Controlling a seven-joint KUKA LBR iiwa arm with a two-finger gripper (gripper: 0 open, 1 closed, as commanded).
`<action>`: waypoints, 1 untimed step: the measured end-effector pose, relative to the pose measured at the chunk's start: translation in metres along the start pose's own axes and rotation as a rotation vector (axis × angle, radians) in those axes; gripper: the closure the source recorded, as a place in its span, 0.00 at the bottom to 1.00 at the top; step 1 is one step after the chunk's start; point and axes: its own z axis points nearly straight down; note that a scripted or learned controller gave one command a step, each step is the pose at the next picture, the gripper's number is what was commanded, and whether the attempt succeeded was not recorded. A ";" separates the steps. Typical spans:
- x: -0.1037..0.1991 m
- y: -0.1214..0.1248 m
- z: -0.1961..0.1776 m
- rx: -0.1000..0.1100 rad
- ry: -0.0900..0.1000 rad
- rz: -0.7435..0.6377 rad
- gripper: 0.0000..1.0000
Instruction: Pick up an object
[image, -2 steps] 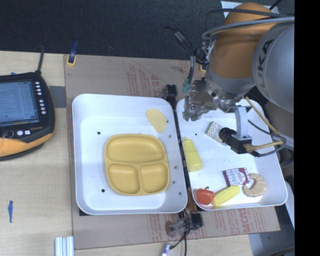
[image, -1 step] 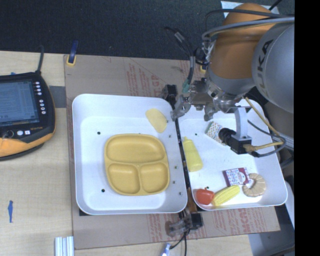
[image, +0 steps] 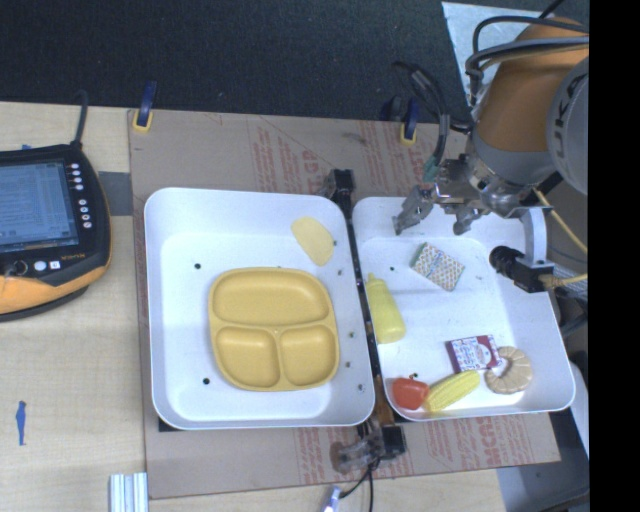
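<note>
The arm's upper part is running off the top right corner, so only its grey body and orange band are showing above the gripper (image: 436, 222), which is hanging over the far edge of the right bin (image: 520, 340) with its two fingers spread apart and nothing between them. Just below it a small patterned packet (image: 438, 266) is lying tilted on the bin floor, apart from the fingertips. A yellow bottle-like item (image: 384, 310) is leaning against the bin's left wall; what it is exactly is hard to make out. At the near edge a red item (image: 407, 391), a yellow corn cob (image: 453, 389), a dark red packet (image: 471, 353) and a tan ring-shaped piece (image: 511, 370) are crowding together, partly overlapping. The left bin (image: 172, 300) is holding a yellow divided plate (image: 272, 327) and a pale yellow piece (image: 313, 240) near its far right corner. Both bins are sitting on a brown cardboard sheet (image: 250, 140) clipped to a light wooden bench (image: 60, 400), where a teach pendant (image: 45, 225) is being cut off at the left edge; dark carpet is lying beyond.
</note>
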 end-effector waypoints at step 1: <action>-0.004 0.032 0.040 0.000 0.002 -0.008 0.00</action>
